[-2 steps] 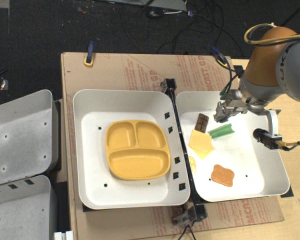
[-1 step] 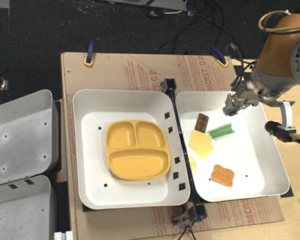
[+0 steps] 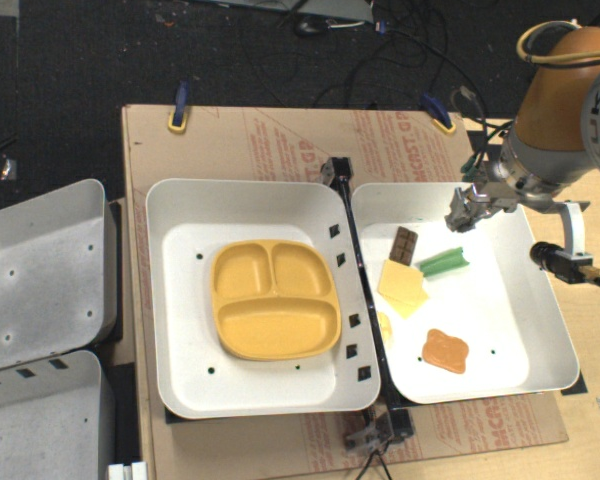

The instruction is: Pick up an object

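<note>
arm: grey KUKA arm, orange band, two-finger gripper point(image 3: 464, 215) over right shallow white bin point(image 3: 550, 343) far edge, grip state can't tell | objects in right bin: green flat plastic bar point(image 3: 443, 262) just below gripper, brown rectangular block point(image 3: 404, 245), yellow square slab point(image 3: 401, 286), orange toast-shaped piece point(image 3: 446, 351) | left of it: white bin point(image 3: 170, 268) with yellow plastic divided tray point(image 3: 276, 299)

Colours, as I see them from the op desk:
White bins point(image 3: 180, 298); yellow divided tray point(image 3: 276, 300). Nr gripper point(image 3: 467, 211): green piece point(image 3: 443, 262), brown bar point(image 3: 404, 245), pale yellow slab point(image 3: 401, 285); farther off, orange toast-like piece point(image 3: 445, 351).
</note>
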Controlling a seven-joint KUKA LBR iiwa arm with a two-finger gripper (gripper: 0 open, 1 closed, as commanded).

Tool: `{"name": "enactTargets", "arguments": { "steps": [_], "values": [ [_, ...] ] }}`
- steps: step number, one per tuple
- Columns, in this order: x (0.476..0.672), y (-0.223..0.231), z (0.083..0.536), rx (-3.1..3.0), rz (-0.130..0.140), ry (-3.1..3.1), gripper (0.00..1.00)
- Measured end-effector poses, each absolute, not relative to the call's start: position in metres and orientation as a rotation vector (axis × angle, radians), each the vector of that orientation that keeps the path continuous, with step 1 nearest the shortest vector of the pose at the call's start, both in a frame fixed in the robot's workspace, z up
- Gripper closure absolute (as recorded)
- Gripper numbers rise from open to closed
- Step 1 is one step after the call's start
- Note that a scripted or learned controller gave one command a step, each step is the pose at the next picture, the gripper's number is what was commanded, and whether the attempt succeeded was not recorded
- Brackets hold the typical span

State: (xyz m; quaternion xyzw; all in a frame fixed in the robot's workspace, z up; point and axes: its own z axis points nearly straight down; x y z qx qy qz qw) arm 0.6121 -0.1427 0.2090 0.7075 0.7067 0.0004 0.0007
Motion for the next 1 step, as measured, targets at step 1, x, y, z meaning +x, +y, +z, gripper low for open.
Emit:
{"name": "enactTargets", "arguments": {
  "steps": [1],
  "values": [
    [0.6116,-0.0943,0.2175,2.214,0.002,2.229,1.00]
  ]
}}
